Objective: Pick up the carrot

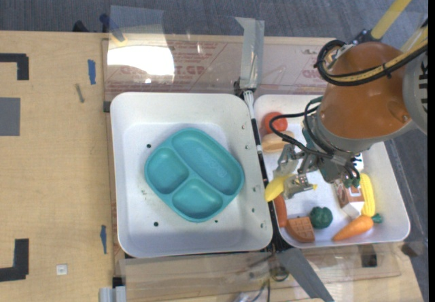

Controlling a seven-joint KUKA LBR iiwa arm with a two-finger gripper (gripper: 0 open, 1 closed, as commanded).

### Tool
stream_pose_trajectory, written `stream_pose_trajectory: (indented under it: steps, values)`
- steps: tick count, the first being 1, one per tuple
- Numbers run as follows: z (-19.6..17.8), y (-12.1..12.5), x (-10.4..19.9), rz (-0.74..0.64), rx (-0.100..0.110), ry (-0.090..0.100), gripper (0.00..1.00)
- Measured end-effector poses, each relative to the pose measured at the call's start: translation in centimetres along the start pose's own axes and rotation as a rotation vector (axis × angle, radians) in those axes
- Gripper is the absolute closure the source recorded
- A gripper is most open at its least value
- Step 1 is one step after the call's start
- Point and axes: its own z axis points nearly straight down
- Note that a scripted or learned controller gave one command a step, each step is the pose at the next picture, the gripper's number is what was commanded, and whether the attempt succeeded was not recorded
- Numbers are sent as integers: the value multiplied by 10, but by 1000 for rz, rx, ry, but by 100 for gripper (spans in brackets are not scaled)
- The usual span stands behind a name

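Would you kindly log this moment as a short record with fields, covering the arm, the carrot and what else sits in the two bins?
arm: reaches in from the right, over the right bin
tool: low over the right bin's left part
carrot: lying near the right bin's front right corner, apart from the tool
near carrot: broccoli, corn cob
left bin: holds a teal divided plate
task state: carrot not yet picked up

The orange carrot [353, 228] lies slanted at the right bin's near right corner.
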Motion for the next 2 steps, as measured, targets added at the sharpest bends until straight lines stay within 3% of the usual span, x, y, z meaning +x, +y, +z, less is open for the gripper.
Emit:
stream_pose_trajectory:
  steps: [1,2]
  values:
    - [-59,64,-9,-73,0,-15,100]
    - [-207,30,-5,46,4,-17,100]
